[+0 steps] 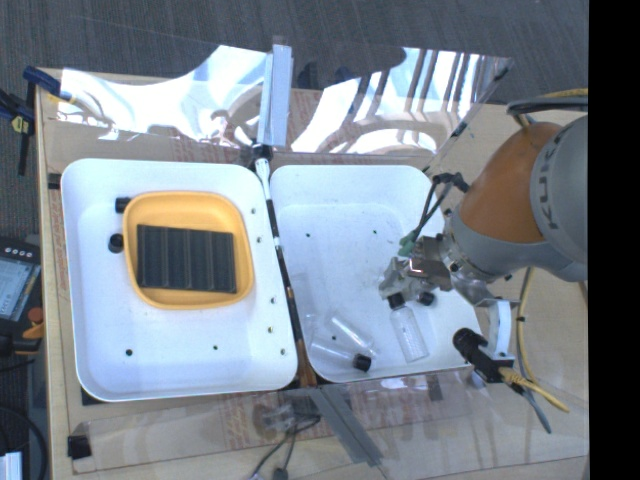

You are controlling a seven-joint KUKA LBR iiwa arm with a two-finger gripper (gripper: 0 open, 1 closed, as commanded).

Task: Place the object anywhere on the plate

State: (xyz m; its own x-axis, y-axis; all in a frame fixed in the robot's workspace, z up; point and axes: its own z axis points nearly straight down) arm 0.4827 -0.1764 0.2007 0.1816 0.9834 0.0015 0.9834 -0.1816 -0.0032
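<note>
**End effector over right bin, 2 clear vials lying below**

While the grey arm (545,218) with its orange band is reaching in from the right, its end effector (408,286) is hanging low over the right bin (330,193), toward that bin's right side. Whether its fingers are released or clenched cannot be told, since the wrist is covering them and the parts are small and dark.

Items on the bench (450,418):

1. Left bin (80,268), white and shallow, is carrying a yellow plate (185,213) with rounded corners. A dark ribbed insert (187,258) is sitting in the plate's middle.
2. The right bin, white and shallow, is lying just beside the left one, the 2 rims nearly touching along the centre line.
3. Clear vial with a black cap (408,330), the task's object, is lying on its side on the right bin's floor, just below the end effector, its cap pointing up toward it. Contact between them cannot be told.
4. A second clear vial (345,338) is lying tilted near the right bin's front edge, its black cap at the lower right end. It is resting well apart from the plate.
</note>
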